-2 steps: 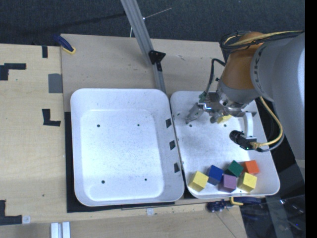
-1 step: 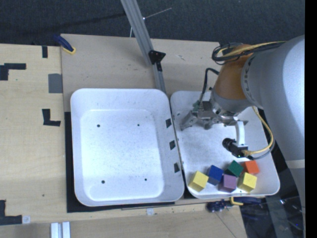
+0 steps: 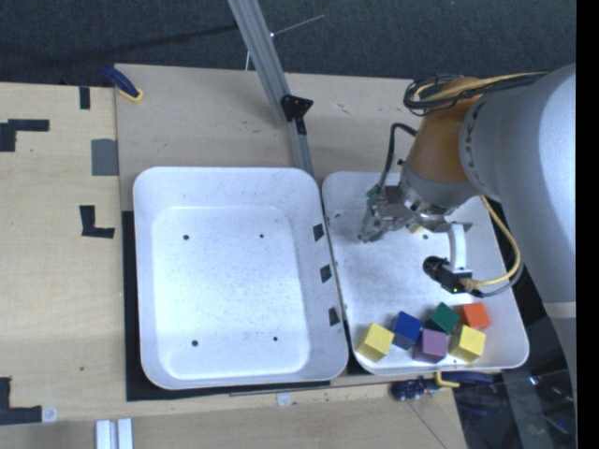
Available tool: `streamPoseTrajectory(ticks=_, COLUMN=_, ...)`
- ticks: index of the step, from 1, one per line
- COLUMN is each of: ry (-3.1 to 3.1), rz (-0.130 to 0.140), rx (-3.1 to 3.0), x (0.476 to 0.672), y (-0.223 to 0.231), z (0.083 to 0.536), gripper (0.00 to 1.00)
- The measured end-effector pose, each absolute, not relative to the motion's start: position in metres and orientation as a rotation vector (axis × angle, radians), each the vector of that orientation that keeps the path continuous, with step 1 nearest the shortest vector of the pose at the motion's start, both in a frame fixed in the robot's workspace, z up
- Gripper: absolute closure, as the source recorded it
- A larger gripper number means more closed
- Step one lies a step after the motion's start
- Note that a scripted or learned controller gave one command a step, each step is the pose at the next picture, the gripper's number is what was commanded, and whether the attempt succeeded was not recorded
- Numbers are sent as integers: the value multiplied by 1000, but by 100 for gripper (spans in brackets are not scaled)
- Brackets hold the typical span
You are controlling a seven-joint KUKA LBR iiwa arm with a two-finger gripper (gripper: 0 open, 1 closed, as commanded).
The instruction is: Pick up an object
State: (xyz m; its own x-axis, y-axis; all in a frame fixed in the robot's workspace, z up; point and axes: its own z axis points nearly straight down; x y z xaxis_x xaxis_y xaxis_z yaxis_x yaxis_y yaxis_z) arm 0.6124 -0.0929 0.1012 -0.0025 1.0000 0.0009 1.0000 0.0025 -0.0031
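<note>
My end effector (image 3: 372,224) hangs over bare bin floor; I cannot tell its state. The blocks (image 3: 426,332) lie well apart, toward the bin's near edge. I should centre above one outlying block before descending.

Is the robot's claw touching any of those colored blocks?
Apart. The camera view shows the gripper near the right bin's far end, with bare white floor between it and the blocks clustered at the near edge.

A pale wooden bench (image 3: 56,279) carries the left bin (image 3: 150,279). A slanted grey metal pole (image 3: 267,64) ends at that bin's far right corner. Black tape marks (image 3: 91,221) lie left of it, and a blue-and-yellow clamp (image 3: 122,82) sits beyond its far left corner.
</note>
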Motion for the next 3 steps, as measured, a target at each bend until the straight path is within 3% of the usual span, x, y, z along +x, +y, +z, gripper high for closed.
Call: streamPoseTrajectory(ticks=3, ry=-2227, rz=-5, rx=-2223, x=616, y=-104, z=263, gripper=100)
